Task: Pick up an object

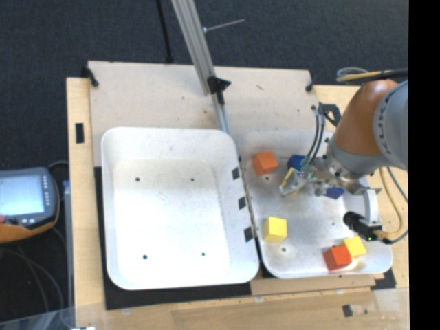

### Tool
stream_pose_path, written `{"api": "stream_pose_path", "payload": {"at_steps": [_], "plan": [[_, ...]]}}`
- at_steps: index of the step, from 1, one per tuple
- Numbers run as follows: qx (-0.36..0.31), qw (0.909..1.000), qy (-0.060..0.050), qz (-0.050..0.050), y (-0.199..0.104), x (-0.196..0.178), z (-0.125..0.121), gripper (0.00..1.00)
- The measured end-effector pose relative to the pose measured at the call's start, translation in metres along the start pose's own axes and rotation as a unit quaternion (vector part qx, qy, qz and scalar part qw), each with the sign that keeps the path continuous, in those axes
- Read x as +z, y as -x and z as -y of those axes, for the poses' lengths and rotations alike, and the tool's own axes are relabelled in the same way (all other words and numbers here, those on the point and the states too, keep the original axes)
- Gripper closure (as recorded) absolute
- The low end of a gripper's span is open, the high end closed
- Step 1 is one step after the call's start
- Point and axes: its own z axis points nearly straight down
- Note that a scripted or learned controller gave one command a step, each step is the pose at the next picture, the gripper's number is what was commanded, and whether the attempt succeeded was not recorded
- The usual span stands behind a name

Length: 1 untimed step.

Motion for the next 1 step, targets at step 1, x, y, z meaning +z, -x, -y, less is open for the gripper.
{"api": "stream_pose_path", "payload": {"at_steps": [1], "plan": [[0.000,1.0000,0.000,0.000,0.0001,0.0000,0.0000,0.00]]}}
